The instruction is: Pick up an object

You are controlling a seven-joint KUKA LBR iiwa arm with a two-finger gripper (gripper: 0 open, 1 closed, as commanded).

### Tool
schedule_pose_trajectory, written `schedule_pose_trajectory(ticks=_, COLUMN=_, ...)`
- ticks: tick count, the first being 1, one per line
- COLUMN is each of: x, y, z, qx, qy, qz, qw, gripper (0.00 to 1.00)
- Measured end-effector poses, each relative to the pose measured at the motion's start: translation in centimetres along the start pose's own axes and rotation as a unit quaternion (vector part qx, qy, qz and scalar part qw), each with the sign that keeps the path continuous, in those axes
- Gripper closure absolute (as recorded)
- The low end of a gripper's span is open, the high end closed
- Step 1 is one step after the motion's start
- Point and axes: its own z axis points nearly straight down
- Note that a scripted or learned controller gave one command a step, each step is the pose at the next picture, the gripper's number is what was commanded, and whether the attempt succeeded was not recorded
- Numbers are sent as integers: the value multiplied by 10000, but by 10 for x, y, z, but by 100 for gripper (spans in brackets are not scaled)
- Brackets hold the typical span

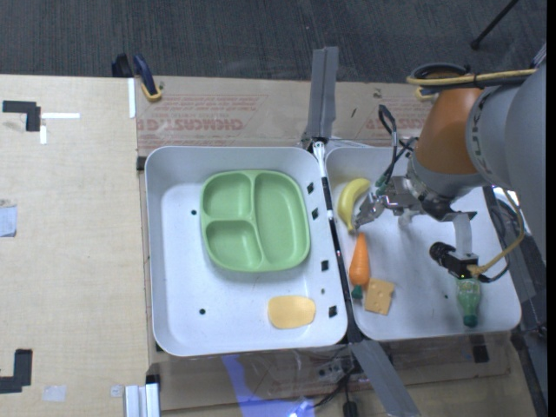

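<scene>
A blue clamp (146, 75) is gripping the cardboard sheet (234, 111) behind the bins. Black brackets (24, 114) are sitting on the bench (69, 259) at the left.

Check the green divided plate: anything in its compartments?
Empty. The green divided plastic plate shows bare green in all three compartments; the yellow oval piece lies beside it.

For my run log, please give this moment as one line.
arm: over right bin | gripper: beside banana | carrot, cracker: lying in bin | grasp: unclear

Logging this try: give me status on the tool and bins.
Tool low in right bin, beside banana. Nothing seen gripped. Carrot, cracker close below.
</scene>
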Motion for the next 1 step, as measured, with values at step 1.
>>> schedule_pose_trajectory(ticks=1, x=-3, y=-56, z=0, qx=-2, qy=3, qz=-685, qw=9976, gripper=0)
